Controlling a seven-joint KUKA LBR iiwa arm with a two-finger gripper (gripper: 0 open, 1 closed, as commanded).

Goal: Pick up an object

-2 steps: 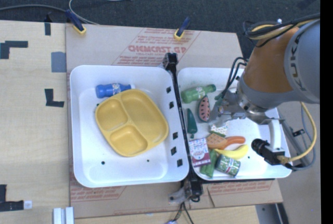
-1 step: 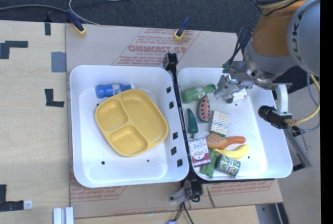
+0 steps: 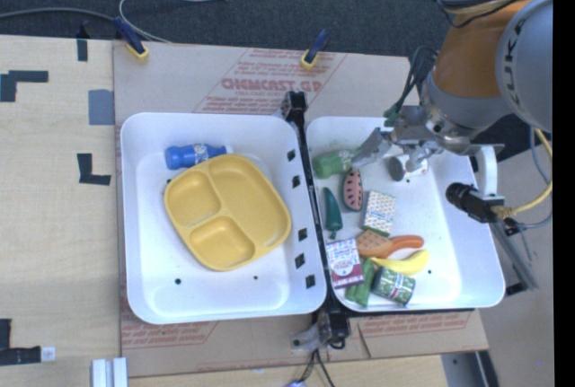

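Toys lie crowded along the left side and near end of the right bin: a green bottle-shaped piece at the top by the divider, a watermelon slice just below it, a dark green pod against the left wall, and a small patterned packet beside the slice. Lower down sit a pink-and-white carton, an orange wedge, a carrot-like orange stick, a banana and a green can, all touching or nearly touching one another.

None of these is between the fingers. The gripper hangs over the upper part of the right bin, near the bottle-shaped piece and the watermelon slice. Its two fingers are spread apart: one long pale finger slants toward the watermelon slice, the other ends in a rounded grey tip over bare bin floor.

The grey arm, with its orange band, reaches in from the right.

In the left bin a yellow divided tray lies on the floor, with a blue bottle lying on its side just beyond the tray's far edge.
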